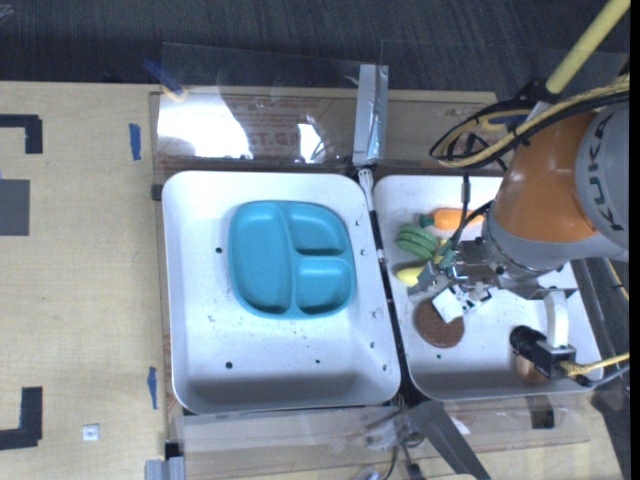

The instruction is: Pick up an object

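The right bin holds several small things at its left side. A green leafy piece lies beside an orange carrot-like piece. Just below them is a small yellow piece. A brown round disc lies nearer the front. My gripper hangs low over this cluster, between the yellow piece and the brown disc, with its tip overlapping the disc's upper edge. The gripper's body hides whatever is directly under it, and I see nothing clearly held.
A blue divided plate lies in the middle of the left bin. A raised rim separates the two bins. The arm's orange band looms over the right bin's back right part. Clear plastic walls stand behind the bins.
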